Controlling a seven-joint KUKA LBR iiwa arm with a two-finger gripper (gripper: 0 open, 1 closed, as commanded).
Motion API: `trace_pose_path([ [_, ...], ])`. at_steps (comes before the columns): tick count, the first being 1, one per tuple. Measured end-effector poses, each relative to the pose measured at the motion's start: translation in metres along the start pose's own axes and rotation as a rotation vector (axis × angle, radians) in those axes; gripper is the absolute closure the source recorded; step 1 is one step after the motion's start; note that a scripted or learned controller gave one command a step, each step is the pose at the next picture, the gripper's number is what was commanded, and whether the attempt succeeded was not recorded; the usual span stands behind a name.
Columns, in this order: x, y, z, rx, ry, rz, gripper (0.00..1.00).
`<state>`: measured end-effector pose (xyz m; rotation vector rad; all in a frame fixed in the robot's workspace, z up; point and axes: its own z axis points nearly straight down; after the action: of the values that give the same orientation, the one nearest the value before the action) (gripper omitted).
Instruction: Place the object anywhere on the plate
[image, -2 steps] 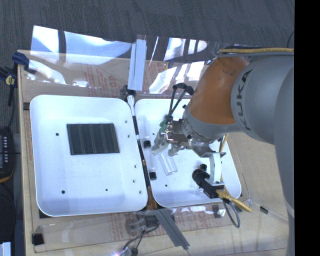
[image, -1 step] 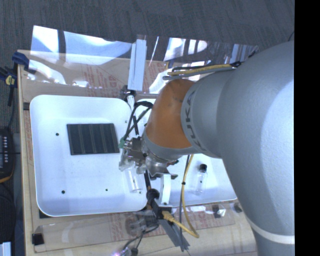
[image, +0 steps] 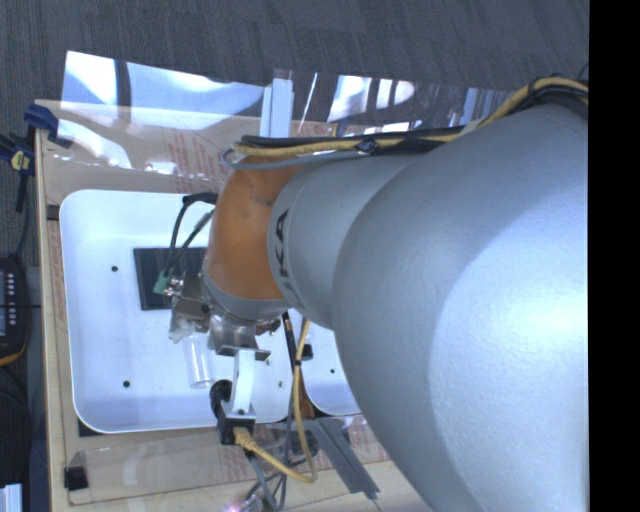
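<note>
A dark, flat square plate (image: 150, 268) lies in the left white bin (image: 95, 330), in its middle part. A small green thing (image: 160, 286) sits at the plate's lower right edge, partly behind the wrist hardware. My gripper (image: 212, 352) hangs low over the bin just right of and nearer than the plate, below the orange band (image: 245, 245). A small pale cylinder-like piece (image: 200, 372) shows right under it; I cannot tell whether it is part of the gripper or a loose object. The arm hides the plate's right side.
The grey arm (image: 450, 300) covers most of the view's right half and nearly all of the right bin (image: 330, 392). Cables (image: 295, 400) dangle by the wrist. A clear wall (image: 160, 95) stands behind the bins. The bench's wooden edge (image: 150, 465) runs along the front.
</note>
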<state>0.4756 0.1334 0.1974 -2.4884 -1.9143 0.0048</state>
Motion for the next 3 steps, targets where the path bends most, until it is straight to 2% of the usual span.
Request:
trace_pose_path([
  [1, 0.0, 0.064, 0.062, 0.003, -0.003, 0.026, 1.0],
  [2, 0.061, 0.108, 0.069, 0.003, -0.001, 0.053, 1.0],
  [3, 0.039, 0.138, -0.014, -0.002, 0.0, -0.449, 1.0],
])
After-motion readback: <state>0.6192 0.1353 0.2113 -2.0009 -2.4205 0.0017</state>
